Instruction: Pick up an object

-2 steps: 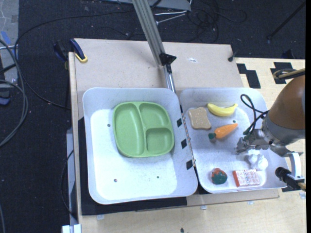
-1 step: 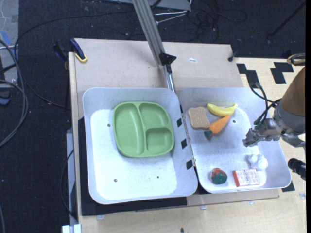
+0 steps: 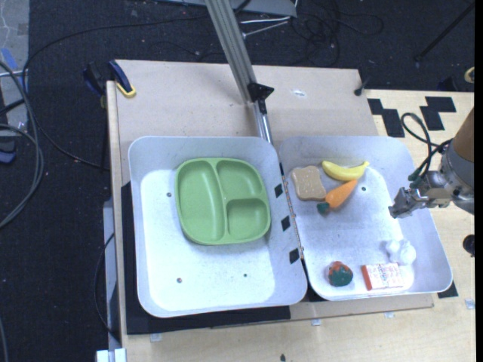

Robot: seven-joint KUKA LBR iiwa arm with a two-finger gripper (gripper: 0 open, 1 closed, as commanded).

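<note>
On the wooden bench (image 3: 189, 96) the left bin (image 3: 151, 277) carries a green plate (image 3: 223, 200), smooth moulded plastic with three rounded compartments. The right bin (image 3: 430, 255) has the pickable things: a flat tan bread slice (image 3: 308, 183) touching a tapered carrot (image 3: 340, 194), with a curved, glossy banana (image 3: 345, 170) just behind them. Near the front rim sit a small round red-and-green fruit (image 3: 339, 274), a flat red-and-white box (image 3: 387, 276) and, just behind the box, a lumpy white object (image 3: 398, 251).

The step in hand appears to be the approach: the pincer (image 3: 401, 204) hangs at the bin's right edge, apart from every item and holding nothing; how wide it stands I cannot tell at this size.

Next it must pick a target, probably the white lump or the box nearest it, centre above it and descend. The flat box offers little to grip; the carrot looks easier.
</note>
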